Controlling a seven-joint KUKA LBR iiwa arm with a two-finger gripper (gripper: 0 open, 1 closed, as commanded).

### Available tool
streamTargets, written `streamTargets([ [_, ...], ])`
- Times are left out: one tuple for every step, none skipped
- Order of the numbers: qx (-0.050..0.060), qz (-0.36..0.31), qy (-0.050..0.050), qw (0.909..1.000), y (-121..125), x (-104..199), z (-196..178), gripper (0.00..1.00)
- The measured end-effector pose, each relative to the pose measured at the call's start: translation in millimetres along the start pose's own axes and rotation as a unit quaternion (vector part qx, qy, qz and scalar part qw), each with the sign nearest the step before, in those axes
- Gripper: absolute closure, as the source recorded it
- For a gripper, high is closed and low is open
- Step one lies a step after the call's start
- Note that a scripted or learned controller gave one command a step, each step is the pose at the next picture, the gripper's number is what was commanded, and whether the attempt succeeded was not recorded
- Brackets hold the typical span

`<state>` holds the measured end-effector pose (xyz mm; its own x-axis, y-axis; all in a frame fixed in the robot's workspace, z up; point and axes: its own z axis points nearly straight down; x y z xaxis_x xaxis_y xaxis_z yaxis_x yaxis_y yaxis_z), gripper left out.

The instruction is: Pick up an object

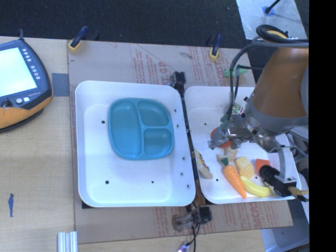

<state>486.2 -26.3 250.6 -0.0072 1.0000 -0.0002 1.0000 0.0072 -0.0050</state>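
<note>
Looking down on the bench: two shallow white bins side by side. Left white bin (89,140) carrying a teal plastic divided plate (140,128) with three compartments, set toward the bin's far edge. Right white bin (202,106) crowded at its near-right corner: orange plastic carrot (234,180), pale yellow corn cob (244,167), yellow banana (255,188), a small beige piece (202,168) by the left edge. Grey arm with orange band (281,85) in from the right, two-finger gripper (224,139) low over the bin's middle, right against a red-orange piece (218,134). Fingers too blurred and cluttered — cannot tell whether apart or clamped. Faint red lettering on the brown cardboard underlay (152,62), unreadable. Orange-rimmed grey pendant with screen (18,85) at the bench's left edge.
</note>
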Motion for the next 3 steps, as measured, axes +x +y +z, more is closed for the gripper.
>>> streamTargets([
  [0.000,0.000,0.000,1.0000,-9.7,35.3,-0.6,1.00],
  [-0.001,0.001,0.000,1.0000,-9.4,113.1,-18.7,1.00],
  [-0.002,0.001,0.000,1.0000,-9.1,112.6,-23.5,1.00],
])
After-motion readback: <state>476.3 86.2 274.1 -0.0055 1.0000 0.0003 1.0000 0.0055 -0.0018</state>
